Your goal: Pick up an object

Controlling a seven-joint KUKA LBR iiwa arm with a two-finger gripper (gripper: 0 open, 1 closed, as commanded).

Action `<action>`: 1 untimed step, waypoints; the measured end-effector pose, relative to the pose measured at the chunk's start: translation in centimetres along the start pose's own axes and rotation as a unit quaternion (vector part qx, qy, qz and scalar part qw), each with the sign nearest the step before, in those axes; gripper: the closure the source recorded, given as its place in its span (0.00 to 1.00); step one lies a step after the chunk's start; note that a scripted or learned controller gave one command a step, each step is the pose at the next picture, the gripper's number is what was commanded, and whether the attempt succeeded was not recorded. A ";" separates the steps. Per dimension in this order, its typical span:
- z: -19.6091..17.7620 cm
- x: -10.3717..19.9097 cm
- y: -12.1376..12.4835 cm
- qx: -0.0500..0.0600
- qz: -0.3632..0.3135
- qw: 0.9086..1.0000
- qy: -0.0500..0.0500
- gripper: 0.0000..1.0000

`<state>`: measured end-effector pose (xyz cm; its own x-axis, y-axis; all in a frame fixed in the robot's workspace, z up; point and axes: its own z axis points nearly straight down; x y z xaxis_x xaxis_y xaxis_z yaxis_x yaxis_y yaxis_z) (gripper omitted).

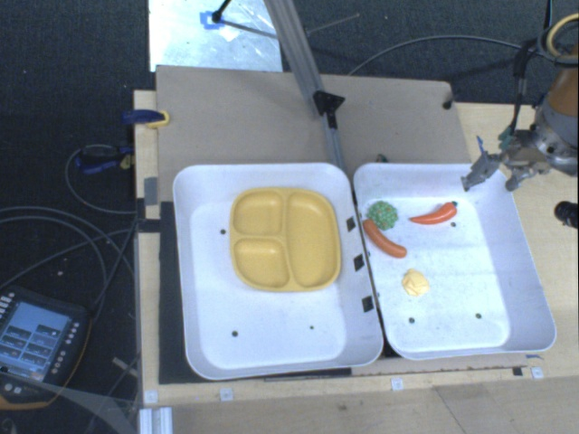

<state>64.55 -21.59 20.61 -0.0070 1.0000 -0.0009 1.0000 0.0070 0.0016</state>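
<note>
Nearest the camera, the yellow lump lies in the right bin, below the sausage, broccoli and chili. Gripper hangs above the far edge, jaws apart, holding nothing.

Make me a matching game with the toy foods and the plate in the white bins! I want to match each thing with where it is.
Things:
1. yellow three-part plastic plate
2. green bumpy toy broccoli
3. pale yellow toy lump
4. orange-red toy chilli pepper

Places:
A. right bin, nearest the gripper
B. left bin, in the middle
C. right bin, touching the top end of the orange toy sausage
D. right bin, nearest the front edge

Pairs: 1-B, 2-C, 3-D, 4-A

The gripper hovers over the right bin's far corner.
</note>
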 end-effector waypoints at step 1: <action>0.0 0.0 0.0 0.000 0.000 1.000 0.000 0.00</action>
<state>64.54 -21.63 20.62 -0.0074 1.0000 -0.0018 1.0000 0.0074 0.0012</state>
